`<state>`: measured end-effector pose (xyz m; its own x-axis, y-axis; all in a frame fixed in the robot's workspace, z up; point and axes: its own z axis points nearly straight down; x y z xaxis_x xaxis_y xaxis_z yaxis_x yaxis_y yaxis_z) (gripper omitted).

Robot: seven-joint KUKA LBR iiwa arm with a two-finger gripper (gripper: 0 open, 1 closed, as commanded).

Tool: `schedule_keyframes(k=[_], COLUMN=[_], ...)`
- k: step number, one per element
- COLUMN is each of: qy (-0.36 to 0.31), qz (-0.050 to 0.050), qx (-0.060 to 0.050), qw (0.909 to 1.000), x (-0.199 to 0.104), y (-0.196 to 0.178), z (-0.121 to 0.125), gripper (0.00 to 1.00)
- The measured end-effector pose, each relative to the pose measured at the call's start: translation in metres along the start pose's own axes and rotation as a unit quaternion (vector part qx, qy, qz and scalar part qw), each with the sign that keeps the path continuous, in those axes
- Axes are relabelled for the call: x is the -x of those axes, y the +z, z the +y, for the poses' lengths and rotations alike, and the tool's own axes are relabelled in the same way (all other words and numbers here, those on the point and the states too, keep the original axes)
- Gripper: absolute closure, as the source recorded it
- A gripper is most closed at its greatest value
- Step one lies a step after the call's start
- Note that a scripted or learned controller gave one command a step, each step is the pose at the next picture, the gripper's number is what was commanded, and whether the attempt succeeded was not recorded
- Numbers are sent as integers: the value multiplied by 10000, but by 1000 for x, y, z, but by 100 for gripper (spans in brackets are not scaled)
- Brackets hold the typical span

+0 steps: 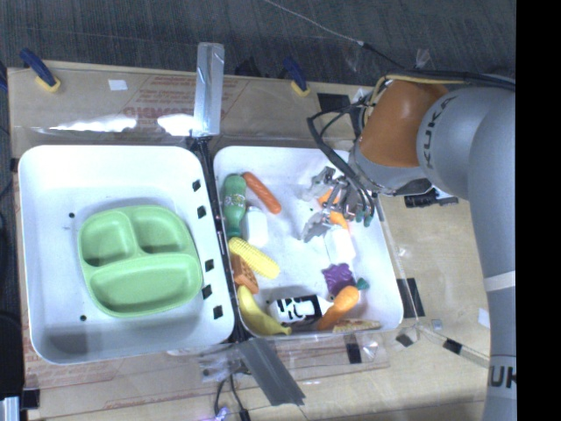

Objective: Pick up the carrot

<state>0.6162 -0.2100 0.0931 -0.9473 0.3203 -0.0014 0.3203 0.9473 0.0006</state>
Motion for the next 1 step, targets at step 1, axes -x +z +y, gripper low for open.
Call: schedule_keyframes(k=[1], qy=[-28], qz=[-15], qx=[-1], qw=[10000], x=[1], y=[-11], z=[1], gripper=[100])
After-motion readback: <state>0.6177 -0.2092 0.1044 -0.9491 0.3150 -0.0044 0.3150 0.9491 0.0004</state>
